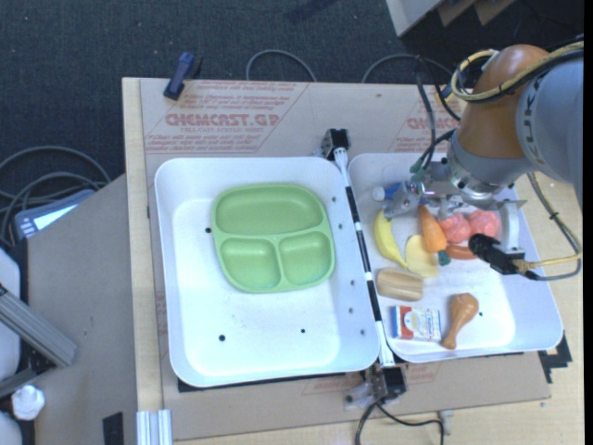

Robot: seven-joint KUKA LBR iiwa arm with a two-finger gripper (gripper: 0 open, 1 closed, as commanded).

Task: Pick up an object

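Over the right bin: gripper low above crowded carrot and banana.
Fingers: you cannot tell their state.
Risk: you may nudge neighbours, grabbing nothing.

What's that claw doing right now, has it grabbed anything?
Gripper: low over the right bin, above the carrot; open or shut cannot be told, and no hold shows.

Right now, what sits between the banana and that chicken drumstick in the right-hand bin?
In the camera view, a tan bread roll lies between the banana and the drumstick, just below the banana's lower end and left of the drumstick.
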